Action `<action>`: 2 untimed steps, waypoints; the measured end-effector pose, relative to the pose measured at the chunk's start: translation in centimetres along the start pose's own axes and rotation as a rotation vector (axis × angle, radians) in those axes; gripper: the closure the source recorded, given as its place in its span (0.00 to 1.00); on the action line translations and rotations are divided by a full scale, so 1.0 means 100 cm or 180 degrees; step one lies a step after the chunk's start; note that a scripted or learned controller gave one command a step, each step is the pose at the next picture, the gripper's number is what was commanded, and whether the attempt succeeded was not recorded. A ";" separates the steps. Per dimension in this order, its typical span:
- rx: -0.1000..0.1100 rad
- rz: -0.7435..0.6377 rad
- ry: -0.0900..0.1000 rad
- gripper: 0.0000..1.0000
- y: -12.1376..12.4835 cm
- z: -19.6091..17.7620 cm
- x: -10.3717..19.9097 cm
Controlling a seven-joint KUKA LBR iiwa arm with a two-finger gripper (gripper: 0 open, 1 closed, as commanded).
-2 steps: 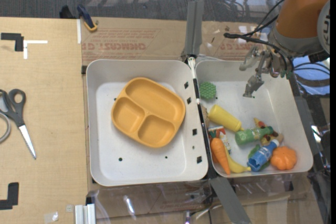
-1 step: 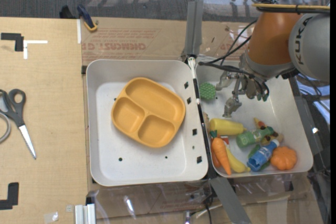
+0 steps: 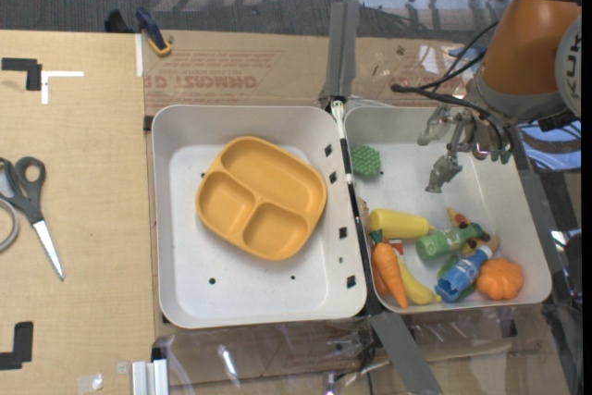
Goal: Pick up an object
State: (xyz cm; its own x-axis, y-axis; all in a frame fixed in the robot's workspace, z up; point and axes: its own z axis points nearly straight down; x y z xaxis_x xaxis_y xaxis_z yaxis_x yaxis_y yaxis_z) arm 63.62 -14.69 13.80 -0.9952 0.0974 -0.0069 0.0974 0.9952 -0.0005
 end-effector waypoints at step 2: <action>-0.0004 -0.1429 0.0011 0.00 0.010 0.045 0.146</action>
State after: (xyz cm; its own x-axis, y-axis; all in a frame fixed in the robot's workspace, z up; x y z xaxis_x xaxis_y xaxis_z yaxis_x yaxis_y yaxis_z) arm 49.17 -12.26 9.24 -0.9388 -0.3443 -0.0030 -0.3443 0.9389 -0.0014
